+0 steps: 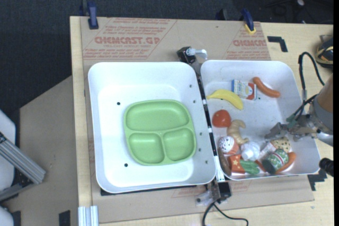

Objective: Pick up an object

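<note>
**Inspector:** Toy food (249, 153) heaped along lower edge of right bin (288, 69), lower right of frame. Loose items to confirm?

**Recorder:** Confirmed. Yellow banana (226, 98) lying toward upper middle of same bin. Small carton (242, 87) just above it, orange-red sausage (266, 87) against carton's right side. Red tomato (221, 117) below banana, near bin's left wall.

**Inspector:** Gripper (283, 134)?

**Recorder:** Low over right half of that bin, just above and right of heap, reaching in from frame's right edge. Opening: cannot tell. Contact with heap: cannot tell either.

**Inspector:** Left bin (106, 108)?

**Recorder:** Holds green divided plate (159, 131), centre of frame, lying flat, three compartments facing up.
</note>
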Available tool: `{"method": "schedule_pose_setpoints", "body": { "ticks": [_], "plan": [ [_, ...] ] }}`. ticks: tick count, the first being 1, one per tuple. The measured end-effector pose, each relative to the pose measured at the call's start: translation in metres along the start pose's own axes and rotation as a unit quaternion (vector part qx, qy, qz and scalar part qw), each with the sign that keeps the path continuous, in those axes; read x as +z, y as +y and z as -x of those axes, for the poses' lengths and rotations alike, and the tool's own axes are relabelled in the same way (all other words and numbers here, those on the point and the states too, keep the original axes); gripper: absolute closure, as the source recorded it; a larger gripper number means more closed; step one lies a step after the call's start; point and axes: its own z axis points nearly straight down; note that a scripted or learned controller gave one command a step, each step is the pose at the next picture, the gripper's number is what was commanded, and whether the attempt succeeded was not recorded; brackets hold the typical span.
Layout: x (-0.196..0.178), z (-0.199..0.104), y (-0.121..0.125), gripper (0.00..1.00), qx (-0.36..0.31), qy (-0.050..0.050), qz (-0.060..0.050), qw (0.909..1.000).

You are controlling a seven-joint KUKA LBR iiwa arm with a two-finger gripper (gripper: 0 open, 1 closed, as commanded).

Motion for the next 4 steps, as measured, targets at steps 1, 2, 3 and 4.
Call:
{"method": "schedule_pose_setpoints", "body": {
  "ticks": [1, 2, 3, 4],
  "plan": [
    [-0.05, -0.051, 0.078, 0.0, -0.008, -0.001, 0.008, 0.9999],
    [-0.082, -0.068, 0.142, 0.0, -0.007, -0.001, 0.008, 0.9999],
    [0.002, -0.035, 0.182, 0.0, -0.004, -0.002, 0.005, 1.0],
    [0.033, -0.036, 0.19, 0.0, -0.005, -0.001, 0.006, 1.0]
  ]
}}
